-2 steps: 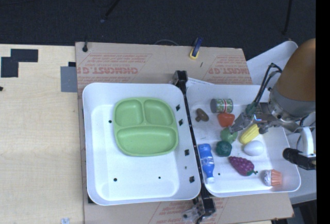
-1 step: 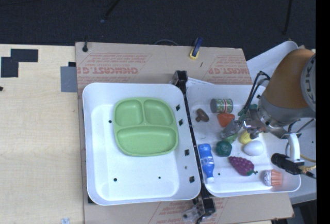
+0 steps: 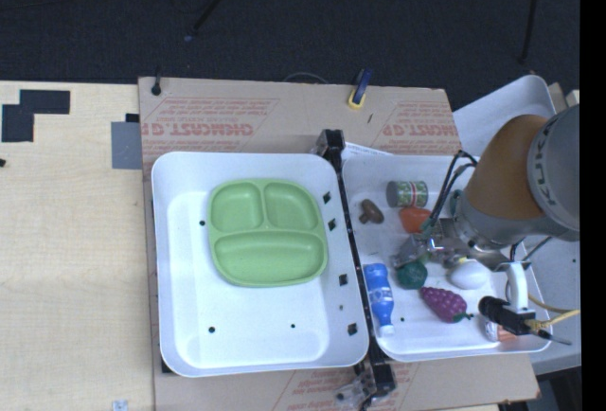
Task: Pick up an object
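Down in the right-hand shallow white bin [image 3: 379,174], the pincer [image 3: 423,250] hangs low among the clutter; how far it is parted cannot be told. Touching or just below it lies a dark green rounded object [image 3: 411,275], with a purple grape bunch [image 3: 443,303] beyond that, a blue-and-white bottle [image 3: 379,295] to its left, and a small tin can [image 3: 408,193] above.

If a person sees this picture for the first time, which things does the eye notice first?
The green plate stands out, lying alone in the left bin. Next comes the arm, bending over the right bin, where small things crowd together: a blue bottle, purple grapes and a can.
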Robot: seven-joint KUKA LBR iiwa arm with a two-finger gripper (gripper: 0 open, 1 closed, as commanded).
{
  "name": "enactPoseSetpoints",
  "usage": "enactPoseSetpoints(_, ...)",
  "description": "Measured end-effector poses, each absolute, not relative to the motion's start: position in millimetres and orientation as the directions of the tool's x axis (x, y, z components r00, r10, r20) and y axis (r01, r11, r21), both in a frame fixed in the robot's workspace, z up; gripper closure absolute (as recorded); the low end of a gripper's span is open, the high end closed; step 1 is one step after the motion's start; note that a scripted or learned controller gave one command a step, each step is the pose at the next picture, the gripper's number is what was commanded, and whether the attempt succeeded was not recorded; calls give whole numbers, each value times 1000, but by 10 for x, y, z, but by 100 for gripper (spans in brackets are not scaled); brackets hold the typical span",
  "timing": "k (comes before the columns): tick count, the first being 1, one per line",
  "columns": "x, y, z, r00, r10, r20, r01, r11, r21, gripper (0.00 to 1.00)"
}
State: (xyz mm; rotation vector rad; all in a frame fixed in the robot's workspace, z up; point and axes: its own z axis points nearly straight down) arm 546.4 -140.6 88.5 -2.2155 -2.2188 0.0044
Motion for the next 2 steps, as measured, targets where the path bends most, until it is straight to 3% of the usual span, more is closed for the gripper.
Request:
enactPoseSetpoints(1,5457,-1424,1007,5,1000,3,1000,-5,-8,100)
enactPoseSetpoints(2,5440,-1480,1625,6,1000,0,1000,-6,2,100)
